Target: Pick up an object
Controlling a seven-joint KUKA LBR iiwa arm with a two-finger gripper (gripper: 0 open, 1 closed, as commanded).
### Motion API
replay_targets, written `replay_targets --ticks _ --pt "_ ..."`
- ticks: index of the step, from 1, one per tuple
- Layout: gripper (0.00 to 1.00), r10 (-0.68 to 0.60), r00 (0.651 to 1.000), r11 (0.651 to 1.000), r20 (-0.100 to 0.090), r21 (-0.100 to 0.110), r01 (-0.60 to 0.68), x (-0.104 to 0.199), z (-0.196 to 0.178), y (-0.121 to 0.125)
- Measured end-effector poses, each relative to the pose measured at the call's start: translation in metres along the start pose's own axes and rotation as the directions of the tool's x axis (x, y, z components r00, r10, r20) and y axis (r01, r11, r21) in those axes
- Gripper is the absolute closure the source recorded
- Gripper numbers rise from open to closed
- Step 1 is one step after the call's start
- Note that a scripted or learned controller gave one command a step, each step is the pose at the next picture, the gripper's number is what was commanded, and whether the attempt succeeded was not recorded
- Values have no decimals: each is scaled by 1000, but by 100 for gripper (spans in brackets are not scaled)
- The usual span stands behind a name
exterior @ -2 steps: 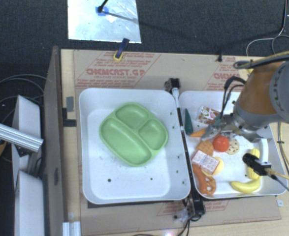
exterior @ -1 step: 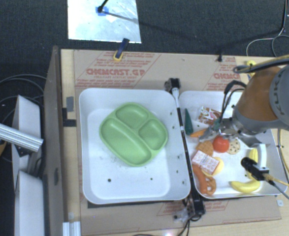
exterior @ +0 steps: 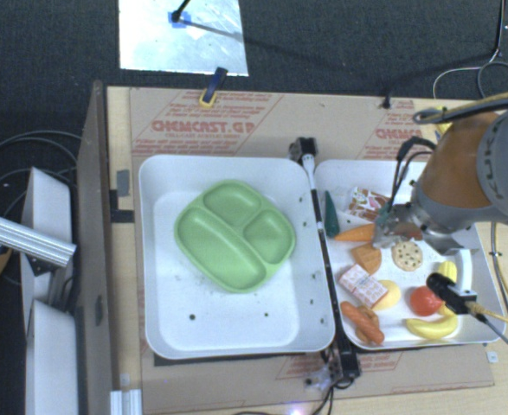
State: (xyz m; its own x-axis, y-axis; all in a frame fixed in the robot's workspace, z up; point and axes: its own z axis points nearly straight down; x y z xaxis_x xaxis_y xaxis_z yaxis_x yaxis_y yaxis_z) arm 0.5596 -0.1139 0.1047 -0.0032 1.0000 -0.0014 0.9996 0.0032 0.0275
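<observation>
- Arm [exterior: 474,167] comes in from the right, low over the right bin [exterior: 344,178]; grey body w/ orange band.
- Pincer [exterior: 390,225] sits down in the right bin, upper-middle part, among the toy food. Can't tell if it's released or clenched, since the wrist blocks the tip from here. Nothing visibly grasped.
- Closest things to the pincer: the carrot [exterior: 355,232] just to its left, tip pointing left; the cookie [exterior: 407,255] just below-right; the snack packet [exterior: 368,201] just above-left. Can't say if the pincer touches any of them.
- Orange wedge [exterior: 367,258] lies below the carrot, nearly touching it.
- Dark green veg [exterior: 330,215] lies along the right bin's left wall, lengthwise.
- Pink-and-white box [exterior: 362,285] is in the lower middle, tilted, w/ a yellow lemon [exterior: 391,295] tucked against its right side.
- Orange sausage [exterior: 363,322] is at the near-left corner, below the box.
- Red tomato [exterior: 424,301] sits right of the lemon; the banana [exterior: 432,327] lies beside the near wall, just under the tomato.
- All loose objects are in the right bin, none lifted.
- Left bin [exterior: 154,318] holds one green divided plate [exterior: 234,234], lying flat, turned at an angle, roughly centre, 3 compartments.
- Both bins sit side by side, touching along the middle, on a printed cardboard sheet [exterior: 236,121] on the table [exterior: 99,232].
</observation>
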Motion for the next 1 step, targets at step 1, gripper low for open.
replay_targets --ticks 1 --pt "100 -1 1000 1000 0 0 1 0 -10 0"
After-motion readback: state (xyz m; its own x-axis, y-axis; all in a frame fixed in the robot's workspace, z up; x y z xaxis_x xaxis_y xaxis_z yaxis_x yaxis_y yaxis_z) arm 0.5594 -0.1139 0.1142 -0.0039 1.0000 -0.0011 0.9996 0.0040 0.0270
